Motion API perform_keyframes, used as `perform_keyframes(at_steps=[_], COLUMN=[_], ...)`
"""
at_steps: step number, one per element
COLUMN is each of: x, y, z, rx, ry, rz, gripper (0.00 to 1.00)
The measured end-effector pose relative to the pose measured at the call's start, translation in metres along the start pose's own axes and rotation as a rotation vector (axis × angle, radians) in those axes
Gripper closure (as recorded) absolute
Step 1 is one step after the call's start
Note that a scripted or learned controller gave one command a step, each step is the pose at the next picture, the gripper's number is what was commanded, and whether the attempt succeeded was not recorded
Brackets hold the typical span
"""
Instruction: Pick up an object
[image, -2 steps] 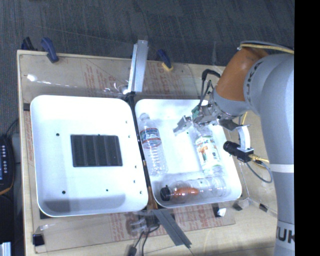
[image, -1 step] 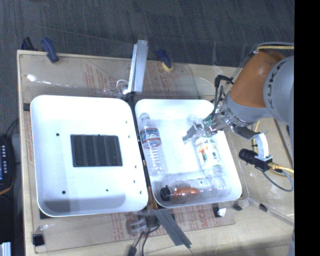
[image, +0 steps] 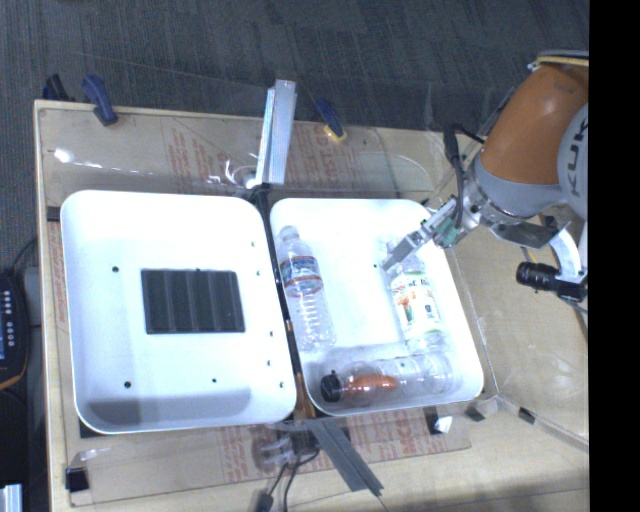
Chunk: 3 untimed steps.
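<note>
Three clear plastic bottles lie in the right bin (image: 350, 215). A water bottle (image: 306, 290) with a pale blue label lies along the bin's left wall. A second bottle (image: 416, 305), with an orange and green label, lies along the right wall. A third bottle (image: 390, 378), with a black cap and brown contents, lies across the front. My gripper (image: 398, 253) reaches in from the right and hangs low over the far end of the labelled bottle, at its top. I see nothing held in it.
The left bin (image: 100, 230) holds a black ridged rectangular pad (image: 192, 300). A grey upright bar (image: 276, 130) stands behind the seam between the bins. Blue clamps (image: 98, 98) grip the bench's far edge.
</note>
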<state>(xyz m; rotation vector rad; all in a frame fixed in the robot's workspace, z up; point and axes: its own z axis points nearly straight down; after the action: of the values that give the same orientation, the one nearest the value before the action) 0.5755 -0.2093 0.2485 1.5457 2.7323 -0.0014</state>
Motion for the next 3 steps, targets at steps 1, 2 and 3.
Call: perform_keyframes(at_steps=[1,2,3], x=[-0.0098,-0.0161,-0.0111], y=[0.0179,0.0261,0.0205], z=[0.0318,0.0351,0.0389], rx=[0.002,-0.001,0.002], ry=[0.004,-0.001,0.005], rz=[-0.053,-0.07,-0.095], gripper=[0.0,0.0,0.0])
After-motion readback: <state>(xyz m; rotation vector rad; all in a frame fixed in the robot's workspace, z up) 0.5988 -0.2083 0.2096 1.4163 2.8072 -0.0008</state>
